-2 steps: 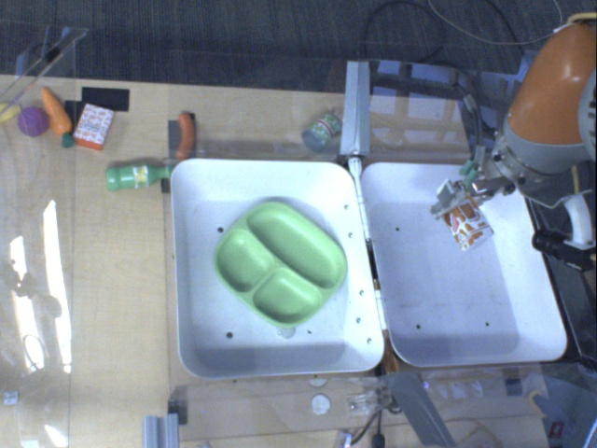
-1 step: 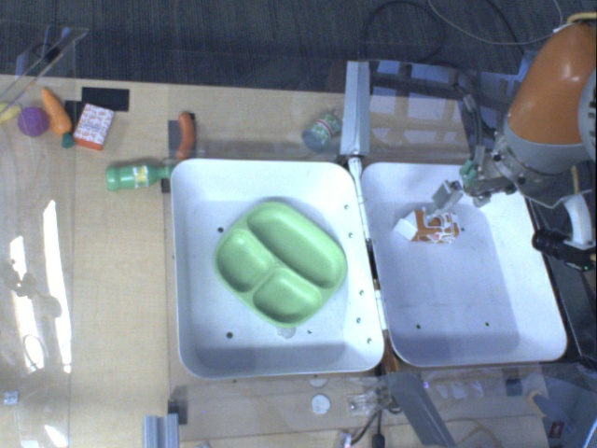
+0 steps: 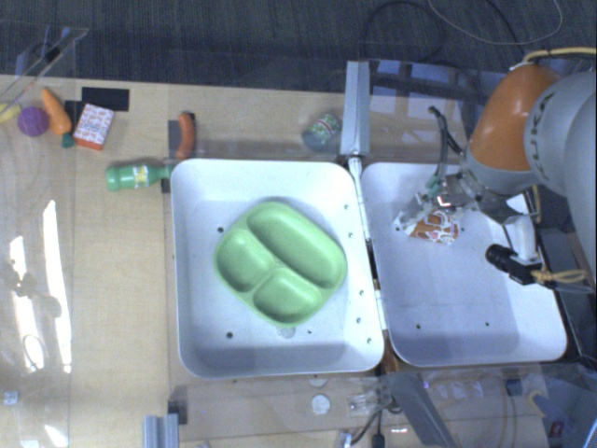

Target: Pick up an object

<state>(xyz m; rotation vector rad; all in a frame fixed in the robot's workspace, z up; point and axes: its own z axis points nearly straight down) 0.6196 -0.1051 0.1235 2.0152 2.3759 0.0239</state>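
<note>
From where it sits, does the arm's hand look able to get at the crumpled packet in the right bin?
Probably yes. The hand sits right at the crumpled packet in the right bin, with nothing lying between or beside them.

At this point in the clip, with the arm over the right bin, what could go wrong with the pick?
1. The small orange-and-white packet looks flat and crumpled, so the gripper beside it may slide off or close on nothing.
2. It lies in the right bin near the far wall, so a push could shove it against the wall.
3. From this view I can't confirm a hold, so a lift may come up empty.
</note>
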